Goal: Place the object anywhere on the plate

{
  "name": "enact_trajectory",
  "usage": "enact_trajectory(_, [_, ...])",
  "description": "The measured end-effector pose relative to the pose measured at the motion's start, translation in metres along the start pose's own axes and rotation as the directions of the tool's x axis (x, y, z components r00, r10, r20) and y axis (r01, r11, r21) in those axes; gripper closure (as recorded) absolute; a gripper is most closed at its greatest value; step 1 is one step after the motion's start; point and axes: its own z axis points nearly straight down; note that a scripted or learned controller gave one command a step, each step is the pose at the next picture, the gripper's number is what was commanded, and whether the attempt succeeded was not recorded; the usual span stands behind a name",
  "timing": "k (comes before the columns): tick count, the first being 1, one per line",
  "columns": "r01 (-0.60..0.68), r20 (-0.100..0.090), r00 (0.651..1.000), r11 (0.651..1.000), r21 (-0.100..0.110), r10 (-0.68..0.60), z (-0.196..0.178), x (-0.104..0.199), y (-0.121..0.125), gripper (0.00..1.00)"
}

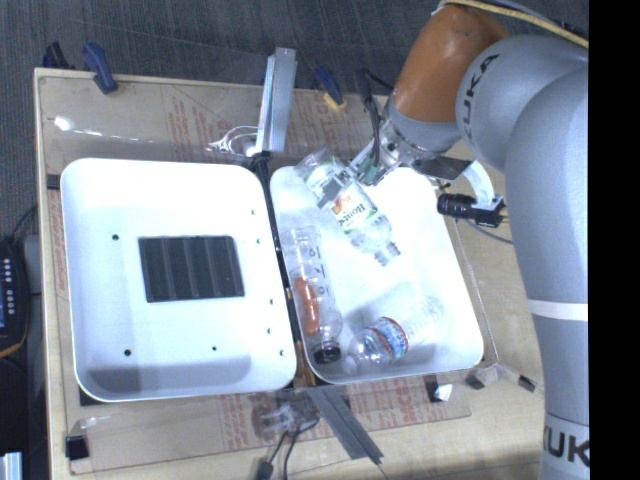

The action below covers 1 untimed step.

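You have two white bins side by side on the bench. The left bin [90, 208] holds a dark ribbed plate [190, 268], lying flat near its middle. The right bin [455, 268] holds the bottles.

Your arm [520, 118] comes in from the right, its orange band [440, 58] above the wrist, and the gripper [365, 168] sits over the far corner of the right bin. A clear bottle [352, 213] with an orange-and-white label hangs tilted just below it — its upper end right at the gripper, its lower end pointing down toward the bin's middle. It looks lifted off the floor, but you cannot tell from here whether the fingers are closed on it or how far apart they stand.

Three more bottles lie in the same bin: a clear one [305, 253] along the left wall, an orange-tinted one [312, 313] just below it, and one with a blue-and-red label [385, 340] near the front wall.

The lifted bottle is well apart from the plate, with the two bins' walls between them.
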Motion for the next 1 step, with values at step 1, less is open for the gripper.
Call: enact_trajectory(1, [0.345, 0.000, 0.939, 0.939, 0.001, -0.345, -0.0362, 0.0859, 0.0238, 1.00])
